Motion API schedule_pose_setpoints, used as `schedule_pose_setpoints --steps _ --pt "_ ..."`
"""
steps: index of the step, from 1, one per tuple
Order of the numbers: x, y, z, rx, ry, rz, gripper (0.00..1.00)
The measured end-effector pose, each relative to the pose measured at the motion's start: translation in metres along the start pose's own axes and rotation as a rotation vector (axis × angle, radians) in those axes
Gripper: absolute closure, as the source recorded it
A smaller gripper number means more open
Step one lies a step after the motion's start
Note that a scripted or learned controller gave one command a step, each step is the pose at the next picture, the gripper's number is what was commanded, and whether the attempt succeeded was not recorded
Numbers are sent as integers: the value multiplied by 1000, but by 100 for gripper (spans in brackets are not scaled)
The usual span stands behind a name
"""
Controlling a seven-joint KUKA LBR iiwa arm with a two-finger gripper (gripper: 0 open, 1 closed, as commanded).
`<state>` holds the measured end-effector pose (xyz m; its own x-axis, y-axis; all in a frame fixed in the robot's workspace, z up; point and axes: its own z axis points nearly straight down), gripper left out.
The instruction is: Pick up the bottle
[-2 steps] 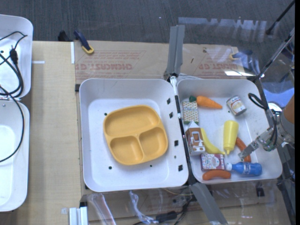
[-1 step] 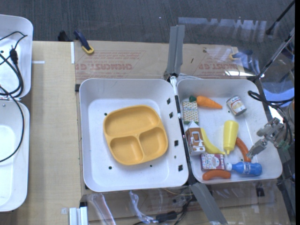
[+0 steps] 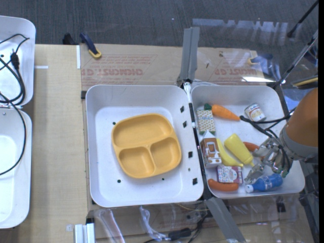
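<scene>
1. Gripper [image 3: 264,162] low in right bin [image 3: 276,96]; finger state cannot be told.
2. Blue bottle [image 3: 265,184] lying at bin's near right corner, just below gripper.
3. Yellow divided plate [image 3: 146,145] in left bin [image 3: 101,151].

Blue bottle [image 3: 265,184], white cap, lying on side, right bin's near-right corner.

Wooden bench [image 3: 55,135], two white bins [image 3: 96,135] side by side, perhaps cardboard [image 3: 136,67] behind
</scene>
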<state>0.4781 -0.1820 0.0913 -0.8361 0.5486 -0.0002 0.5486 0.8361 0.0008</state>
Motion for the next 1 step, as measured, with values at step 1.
schedule_pose_setpoints --steps 1 --pt "-109 26 -63 0 -4 111 0"
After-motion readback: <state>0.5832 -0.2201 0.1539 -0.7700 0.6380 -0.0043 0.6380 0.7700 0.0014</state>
